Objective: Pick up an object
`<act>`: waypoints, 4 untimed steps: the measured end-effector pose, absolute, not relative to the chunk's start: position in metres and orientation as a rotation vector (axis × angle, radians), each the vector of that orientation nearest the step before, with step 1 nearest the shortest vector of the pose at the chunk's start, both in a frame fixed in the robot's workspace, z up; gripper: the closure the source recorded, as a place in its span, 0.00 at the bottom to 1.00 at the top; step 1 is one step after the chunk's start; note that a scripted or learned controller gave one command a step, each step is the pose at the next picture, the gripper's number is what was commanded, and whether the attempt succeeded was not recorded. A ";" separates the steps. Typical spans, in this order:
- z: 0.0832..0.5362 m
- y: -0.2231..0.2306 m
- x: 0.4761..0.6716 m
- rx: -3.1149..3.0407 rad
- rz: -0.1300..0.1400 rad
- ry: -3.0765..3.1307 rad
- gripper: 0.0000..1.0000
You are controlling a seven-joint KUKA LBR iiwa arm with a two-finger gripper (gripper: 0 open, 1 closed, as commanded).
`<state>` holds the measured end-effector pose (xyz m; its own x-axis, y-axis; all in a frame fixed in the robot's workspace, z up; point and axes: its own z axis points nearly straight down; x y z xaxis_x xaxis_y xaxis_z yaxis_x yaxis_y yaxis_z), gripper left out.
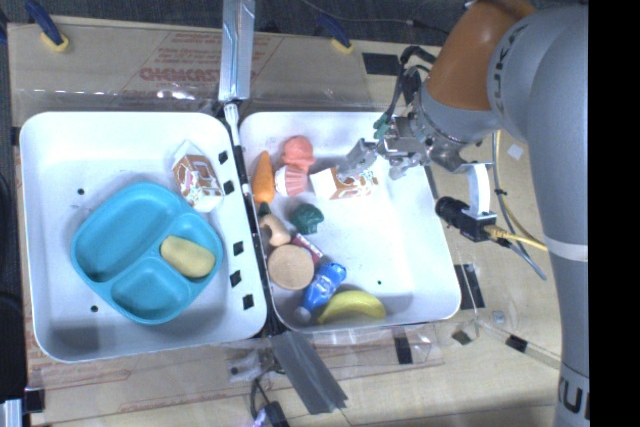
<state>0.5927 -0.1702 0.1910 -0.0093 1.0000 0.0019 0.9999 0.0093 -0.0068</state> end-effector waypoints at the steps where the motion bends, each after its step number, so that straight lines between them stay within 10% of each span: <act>1: 0.128 -0.148 0.560 -2.026 -0.005 -2.405 0.00; 2: 0.089 -0.108 0.626 -2.093 0.010 -2.341 0.00; 3: 0.192 -0.084 0.491 -2.141 0.001 -2.296 0.00; 4: 0.230 -0.130 0.486 -1.932 0.004 -2.474 0.00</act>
